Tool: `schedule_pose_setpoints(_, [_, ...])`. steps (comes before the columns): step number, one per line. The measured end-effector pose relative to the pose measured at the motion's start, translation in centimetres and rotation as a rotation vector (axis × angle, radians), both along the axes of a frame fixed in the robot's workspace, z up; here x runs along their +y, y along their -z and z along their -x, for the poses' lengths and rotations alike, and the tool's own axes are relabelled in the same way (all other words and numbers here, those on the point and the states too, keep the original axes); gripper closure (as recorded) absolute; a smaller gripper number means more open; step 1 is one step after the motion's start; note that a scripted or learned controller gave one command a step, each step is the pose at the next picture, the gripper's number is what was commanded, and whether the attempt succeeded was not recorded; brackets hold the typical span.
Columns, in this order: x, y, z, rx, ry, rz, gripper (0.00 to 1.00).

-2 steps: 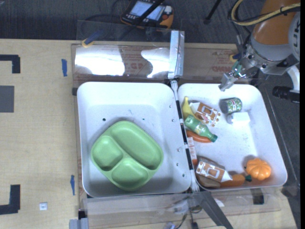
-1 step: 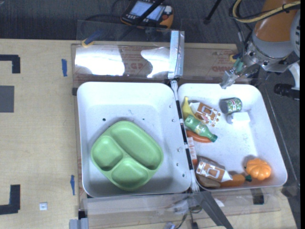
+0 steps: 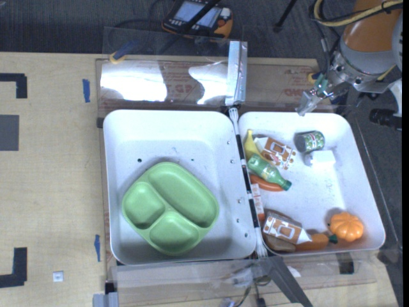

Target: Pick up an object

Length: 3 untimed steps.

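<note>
The right bin (image 3: 332, 190) holds a dark green can (image 3: 310, 141) lying on its side near the back, a green bottle (image 3: 268, 173), a banana (image 3: 251, 144), a white and orange carton (image 3: 278, 152), a carrot (image 3: 268, 185), a second carton (image 3: 285, 230) at the front and a small orange pumpkin (image 3: 346, 227) in the front right corner. My gripper (image 3: 310, 101) hangs above the bin's back rim, just behind and above the can, with nothing between its fingers. The fingertips are small and blurred.
The left bin (image 3: 128, 139) holds a green divided plate (image 3: 169, 206). A clear plastic wall (image 3: 169, 75) stands behind the bins. A handheld pendant (image 3: 195, 15) lies on the floor at the back. The arm (image 3: 370, 24) enters from the top right.
</note>
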<state>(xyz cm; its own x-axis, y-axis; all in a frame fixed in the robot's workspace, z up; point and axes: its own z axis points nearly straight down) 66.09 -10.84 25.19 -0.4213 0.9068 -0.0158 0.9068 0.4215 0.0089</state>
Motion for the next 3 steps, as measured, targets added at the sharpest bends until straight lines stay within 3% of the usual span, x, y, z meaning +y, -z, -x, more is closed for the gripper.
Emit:
schedule_pose_setpoints(1, [0.0,-0.9,-0.2,-0.003,0.000,0.002,1.00])
schedule_pose_setpoints(2, [8.0,-1.7,-0.7,0.012,-0.302,-0.007,1.00])
schedule_pose_setpoints(3, [8.3,1.7,-0.2,0.018,-0.365,-0.008,1.00])
